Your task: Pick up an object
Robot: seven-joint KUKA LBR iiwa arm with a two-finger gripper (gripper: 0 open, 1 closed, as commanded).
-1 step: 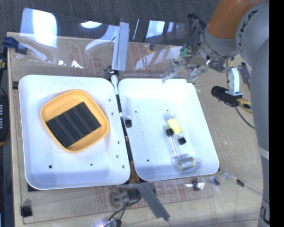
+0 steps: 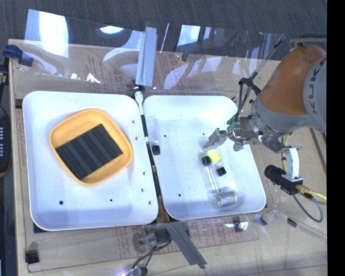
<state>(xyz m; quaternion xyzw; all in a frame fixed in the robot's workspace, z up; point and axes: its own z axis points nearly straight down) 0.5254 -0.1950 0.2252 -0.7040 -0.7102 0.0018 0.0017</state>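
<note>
In the right bin (image 2: 178,200) lies a clear tube (image 2: 212,180) with a yellow piece (image 2: 213,155) at its far end and a shiny metal cap (image 2: 225,198) at its near end. A small black block (image 2: 221,169) rests beside the tube. My gripper (image 2: 227,139) hovers over the right side of this bin, just above and behind the yellow piece. Its fingers stand apart and nothing sits between them.
The left bin (image 2: 40,200) holds an orange dish (image 2: 66,134) with a black ridged pad (image 2: 88,149) on it. A small dark item (image 2: 155,149) lies by the divider between the bins. Cables and a black connector (image 2: 282,177) hang right of the right bin.
</note>
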